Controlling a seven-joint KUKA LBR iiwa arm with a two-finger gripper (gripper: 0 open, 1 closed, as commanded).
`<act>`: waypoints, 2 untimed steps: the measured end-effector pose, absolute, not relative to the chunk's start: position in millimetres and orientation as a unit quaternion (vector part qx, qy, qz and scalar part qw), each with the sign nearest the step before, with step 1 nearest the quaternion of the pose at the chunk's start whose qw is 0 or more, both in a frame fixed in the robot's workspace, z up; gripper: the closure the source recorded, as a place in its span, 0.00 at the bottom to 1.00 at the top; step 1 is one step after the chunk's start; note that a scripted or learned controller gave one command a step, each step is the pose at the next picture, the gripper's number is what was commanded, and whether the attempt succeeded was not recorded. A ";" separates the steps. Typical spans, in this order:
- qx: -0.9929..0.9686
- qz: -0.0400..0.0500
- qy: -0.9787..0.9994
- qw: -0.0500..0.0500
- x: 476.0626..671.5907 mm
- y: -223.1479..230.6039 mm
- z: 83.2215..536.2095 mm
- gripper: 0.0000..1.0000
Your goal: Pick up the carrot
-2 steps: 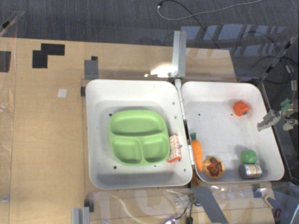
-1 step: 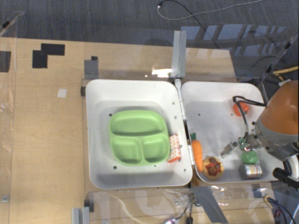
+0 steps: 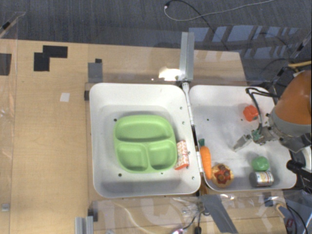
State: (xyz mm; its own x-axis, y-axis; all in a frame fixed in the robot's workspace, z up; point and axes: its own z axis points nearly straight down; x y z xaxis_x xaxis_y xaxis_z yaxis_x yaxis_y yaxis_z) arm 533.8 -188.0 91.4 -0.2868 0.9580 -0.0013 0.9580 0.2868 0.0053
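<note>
From the camera view above the bench, two shallow white bins with rounded corners sit side by side on a pale wooden surface, divided by a thin metal strip. The left bin (image 3: pixel 97 130) holds a smooth light-green plastic tray (image 3: pixel 145 143), moulded into one long compartment at the top and two smaller ones below; a small red-and-white packet (image 3: pixel 182 155) stands against the tray's right edge. The carrot (image 3: pixel 206 162) lies in the right bin (image 3: pixel 219 101), at its lower left, running along the wall that borders the divider; it is a tapered orange piece with a small dark green tip pointing away from the viewer. Just beside its lower end sits a round, mottled red-and-yellow item (image 3: pixel 222 175). Farther right, near the bottom wall, a short metallic can (image 3: pixel 262 179) lies on its side, with a glossy green rounded object (image 3: pixel 260 163) just above it. A small orange-red blocky object (image 3: pixel 251 113) rests higher up in the bin. The gripper (image 3: pixel 247 140) reaches in from the right over the middle of the right bin, its thin grey fingers spread apart with nothing between them, well apart from the carrot.
</note>
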 end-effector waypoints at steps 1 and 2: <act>0.600 0.001 0.800 0.001 542.7 -204.8 95.1 0.00; 0.599 0.002 0.801 0.002 544.8 -203.9 103.1 1.00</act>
